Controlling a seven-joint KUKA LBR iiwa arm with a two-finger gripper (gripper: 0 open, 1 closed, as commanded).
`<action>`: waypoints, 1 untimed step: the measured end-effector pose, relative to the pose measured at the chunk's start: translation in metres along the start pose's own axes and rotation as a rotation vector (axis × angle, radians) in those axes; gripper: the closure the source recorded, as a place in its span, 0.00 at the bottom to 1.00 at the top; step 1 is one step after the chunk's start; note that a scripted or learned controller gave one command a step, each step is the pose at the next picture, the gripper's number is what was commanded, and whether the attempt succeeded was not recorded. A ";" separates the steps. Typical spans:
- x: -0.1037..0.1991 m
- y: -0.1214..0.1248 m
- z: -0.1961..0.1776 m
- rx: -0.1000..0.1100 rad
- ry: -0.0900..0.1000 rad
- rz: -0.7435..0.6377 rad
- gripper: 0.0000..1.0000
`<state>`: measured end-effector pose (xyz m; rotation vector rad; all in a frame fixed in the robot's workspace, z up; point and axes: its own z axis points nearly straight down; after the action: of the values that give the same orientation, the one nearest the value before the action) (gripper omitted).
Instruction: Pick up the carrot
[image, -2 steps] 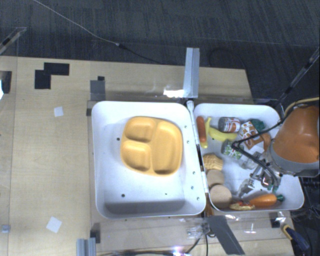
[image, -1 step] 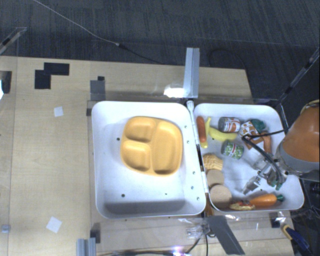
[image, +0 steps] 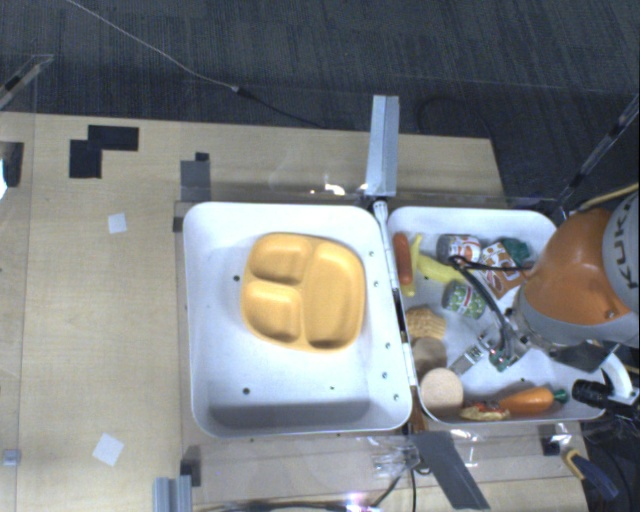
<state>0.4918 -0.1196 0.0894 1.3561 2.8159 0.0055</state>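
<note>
The carrot (image: 527, 401) is orange with a green tip at its right end. It lies flat along the near wall of the right bin (image: 470, 213). My gripper (image: 489, 351) hangs over the middle of that bin, a little above and to the left of the carrot, with nothing seen in it. The arm's orange band (image: 580, 272) covers the bin's right side. The carrot lies apart from the gripper.
Around the gripper lie a beige ball (image: 441, 388), a brown round piece (image: 430, 350), a bread roll (image: 425, 322), a green can (image: 458, 297), a yellow banana (image: 435, 268), a sausage (image: 403, 257) and a printed packet (image: 475, 250). A yellow divided plate (image: 303, 290) sits in the left bin (image: 210, 330).
</note>
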 end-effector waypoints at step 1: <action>-0.002 0.004 -0.013 -0.008 -0.007 -0.010 1.00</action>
<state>0.4958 -0.1182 0.1022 1.3379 2.8136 0.0121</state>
